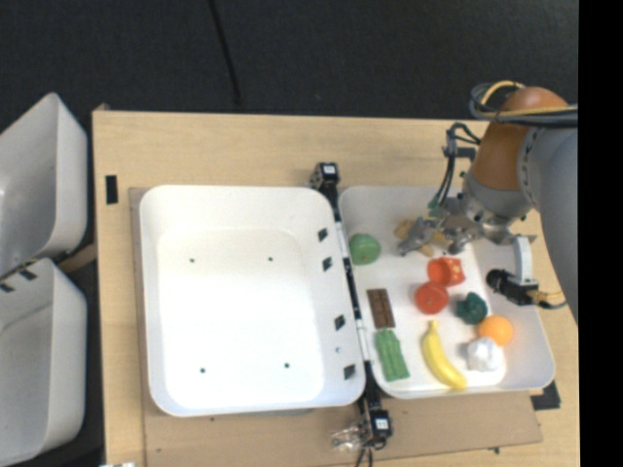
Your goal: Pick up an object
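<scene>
Nearest, a yellow plastic banana (pixel 443 356) lies in the right white bin (pixel 526 373); the gripper (pixel 425 237) hovers above, fingers spread, beside a round green ball (pixel 365 249).

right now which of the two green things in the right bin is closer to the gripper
The round green ball, up by the divider and level with the gripper. The flat green block lies at the bin's front edge, beside the banana.
</scene>
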You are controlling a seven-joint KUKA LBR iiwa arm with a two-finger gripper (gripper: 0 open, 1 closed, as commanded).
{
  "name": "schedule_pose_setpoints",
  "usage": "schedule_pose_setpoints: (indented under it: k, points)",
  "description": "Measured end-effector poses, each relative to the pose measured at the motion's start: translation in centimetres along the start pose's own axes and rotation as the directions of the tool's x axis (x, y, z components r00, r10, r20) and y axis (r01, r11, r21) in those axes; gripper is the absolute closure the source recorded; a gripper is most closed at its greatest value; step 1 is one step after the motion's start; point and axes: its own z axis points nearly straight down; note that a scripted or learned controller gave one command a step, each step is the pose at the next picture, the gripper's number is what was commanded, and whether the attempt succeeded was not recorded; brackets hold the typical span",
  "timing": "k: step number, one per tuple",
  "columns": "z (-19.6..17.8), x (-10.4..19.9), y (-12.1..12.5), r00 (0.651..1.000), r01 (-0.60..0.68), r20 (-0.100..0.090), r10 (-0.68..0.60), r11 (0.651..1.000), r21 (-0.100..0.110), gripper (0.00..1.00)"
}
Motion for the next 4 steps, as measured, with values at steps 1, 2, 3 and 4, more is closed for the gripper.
schedule_pose_setpoints:
  k: [1, 2, 3, 4]
  points:
    - [-0.01, 0.02, -0.06, 1.000, 0.001, -0.001, -0.001, 1.000, 0.001, 0.00]
    - [-0.01, 0.02, -0.06, 1.000, 0.002, -0.001, -0.002, 1.000, 0.001, 0.00]
    - [0.01, 0.03, -0.04, 1.000, 0.003, -0.001, -0.003, 1.000, 0.001, 0.00]
    - [0.00, 0.03, -0.05, 1.000, 0.003, -0.001, -0.003, 1.000, 0.001, 0.00]
